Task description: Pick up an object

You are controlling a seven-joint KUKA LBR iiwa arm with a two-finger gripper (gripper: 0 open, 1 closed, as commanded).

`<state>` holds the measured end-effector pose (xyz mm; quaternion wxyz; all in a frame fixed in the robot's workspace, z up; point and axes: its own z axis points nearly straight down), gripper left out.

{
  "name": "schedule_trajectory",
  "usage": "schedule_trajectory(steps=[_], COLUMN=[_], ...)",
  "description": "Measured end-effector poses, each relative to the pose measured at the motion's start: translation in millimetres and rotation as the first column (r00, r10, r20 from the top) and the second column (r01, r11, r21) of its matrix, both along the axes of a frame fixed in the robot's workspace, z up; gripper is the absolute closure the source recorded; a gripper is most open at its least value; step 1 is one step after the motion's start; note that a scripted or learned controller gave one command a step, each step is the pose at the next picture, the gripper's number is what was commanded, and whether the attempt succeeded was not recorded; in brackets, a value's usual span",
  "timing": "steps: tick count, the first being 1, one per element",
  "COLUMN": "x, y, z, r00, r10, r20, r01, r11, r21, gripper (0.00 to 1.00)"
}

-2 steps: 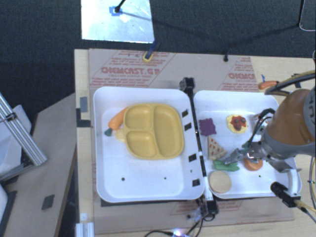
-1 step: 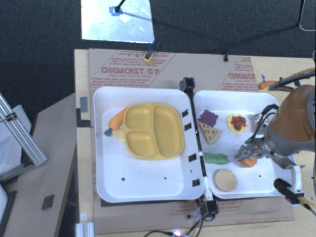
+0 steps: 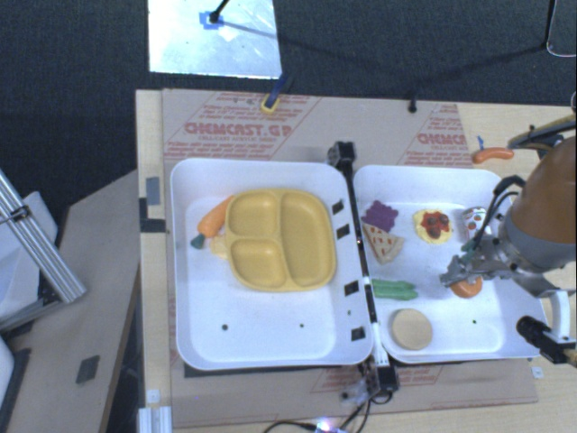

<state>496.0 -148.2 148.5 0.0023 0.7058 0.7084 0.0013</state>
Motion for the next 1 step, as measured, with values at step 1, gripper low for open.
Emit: schedule_trajectory(steps=[1], x=[2.6], y=[1.3], z=[43.3], r00=[1.000], r10=[0.001], r20=[0.002], r01=[-0.001], r11=[1.000], r21=[0.000], gripper=[1.00])
